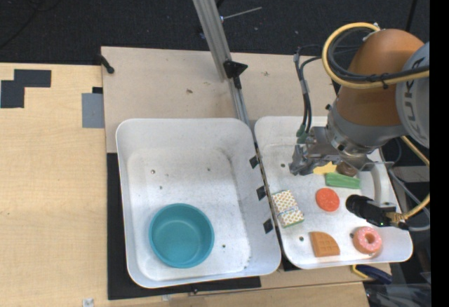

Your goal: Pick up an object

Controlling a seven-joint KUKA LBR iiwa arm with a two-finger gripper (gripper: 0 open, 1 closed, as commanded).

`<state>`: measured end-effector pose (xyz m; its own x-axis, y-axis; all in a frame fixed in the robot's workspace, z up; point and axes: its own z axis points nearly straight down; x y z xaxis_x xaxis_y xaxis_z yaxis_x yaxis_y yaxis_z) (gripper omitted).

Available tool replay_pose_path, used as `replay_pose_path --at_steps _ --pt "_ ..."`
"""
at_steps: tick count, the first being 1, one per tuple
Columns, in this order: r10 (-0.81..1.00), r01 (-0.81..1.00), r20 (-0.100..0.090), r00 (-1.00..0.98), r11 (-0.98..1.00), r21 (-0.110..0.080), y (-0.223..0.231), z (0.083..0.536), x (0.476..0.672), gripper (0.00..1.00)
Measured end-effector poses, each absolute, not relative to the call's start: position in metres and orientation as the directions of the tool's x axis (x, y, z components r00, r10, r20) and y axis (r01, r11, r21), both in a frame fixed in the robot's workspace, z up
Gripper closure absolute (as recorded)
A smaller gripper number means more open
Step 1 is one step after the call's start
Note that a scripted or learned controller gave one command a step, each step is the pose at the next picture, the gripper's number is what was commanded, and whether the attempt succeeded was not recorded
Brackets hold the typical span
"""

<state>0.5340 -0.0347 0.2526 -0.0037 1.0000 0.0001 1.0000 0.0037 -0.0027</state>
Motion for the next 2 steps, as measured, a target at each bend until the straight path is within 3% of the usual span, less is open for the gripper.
replay_pose_path --at_steps 2 --pt "1.0 1.0 0.0 -0.005 0.005 -0.003 0.074 0.232 0.532 1.0"
